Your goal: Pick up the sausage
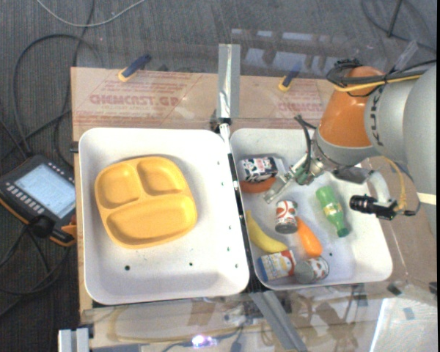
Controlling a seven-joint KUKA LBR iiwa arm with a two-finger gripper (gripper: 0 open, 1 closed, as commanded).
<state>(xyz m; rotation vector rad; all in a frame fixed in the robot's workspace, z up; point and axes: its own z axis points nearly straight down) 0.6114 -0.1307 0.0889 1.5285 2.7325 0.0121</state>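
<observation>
End effector (287, 184), metallic, beside glossy brown sausage (258, 186).

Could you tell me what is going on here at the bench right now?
A KUKA arm reaches in from the right, its gripper low over the right bin, which holds toy groceries: a carton, a banana, a carrot, a green bottle and cans. A reddish item, perhaps the sausage, lies under the carton. The left bin holds a yellow tray.

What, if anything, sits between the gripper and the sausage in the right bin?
Nothing visible stands between them; the gripper is right beside the sausage. A black-and-white carton overlaps the sausage's far edge, though.
</observation>
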